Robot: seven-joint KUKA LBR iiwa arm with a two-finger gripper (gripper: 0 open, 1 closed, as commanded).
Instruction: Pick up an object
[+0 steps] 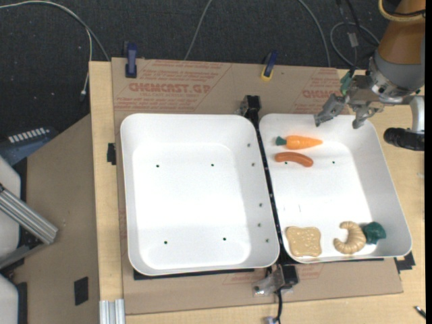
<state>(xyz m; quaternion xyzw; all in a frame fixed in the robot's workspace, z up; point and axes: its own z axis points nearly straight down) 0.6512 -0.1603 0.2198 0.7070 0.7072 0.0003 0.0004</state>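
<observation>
The right bin (337, 194) holds an orange carrot (300, 141) and a reddish sausage (294, 158) near its far edge. At its near edge lie a slice of toast (303, 241), a tan croissant (350, 237) and a small dark green piece (373, 232). My gripper (341, 115) hangs above the bin's far right corner, up and to the right of the carrot. Its two fingers are spread apart with nothing between them.
The left bin (192, 191) lies beside the right one, both on a cardboard sheet (169, 83). A blue clamp (130, 58) and a yellow-blue clamp (269, 65) hold the sheet's far edge. Cables run across the dark floor behind.
</observation>
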